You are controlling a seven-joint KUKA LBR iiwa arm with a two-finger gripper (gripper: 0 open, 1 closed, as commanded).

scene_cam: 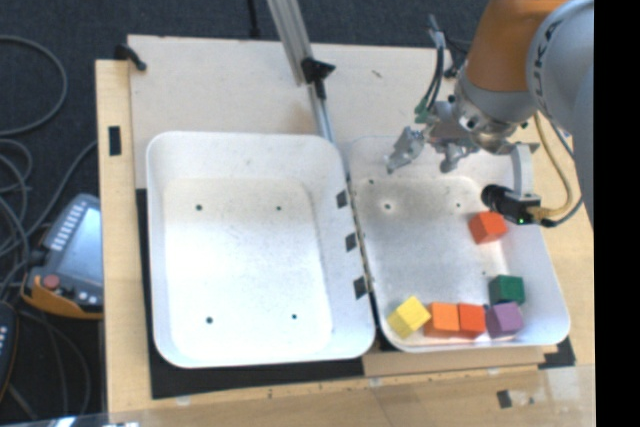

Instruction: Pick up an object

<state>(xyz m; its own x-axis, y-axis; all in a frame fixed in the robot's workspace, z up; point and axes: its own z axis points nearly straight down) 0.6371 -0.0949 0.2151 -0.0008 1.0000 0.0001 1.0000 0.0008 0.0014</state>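
Several small blocks lie in the right bin [420, 215]. An orange-red block [488, 227] sits alone near the right wall. Along the front wall are a yellow block [409, 315], two orange blocks [445, 317] side by side, a purple block [504, 318] and, just behind it, a green block [507, 289]. My gripper [428, 155] hangs over the bin's back edge, well apart from every block. Its two fingers [404, 152] are spread open with nothing between them.
The left bin [250, 245] stands beside the right one, with black clips along the shared wall. A slanted aluminium post [290, 15] rises behind the bins. A black cable [520, 205] loops from the wrist over the right bin's right side.
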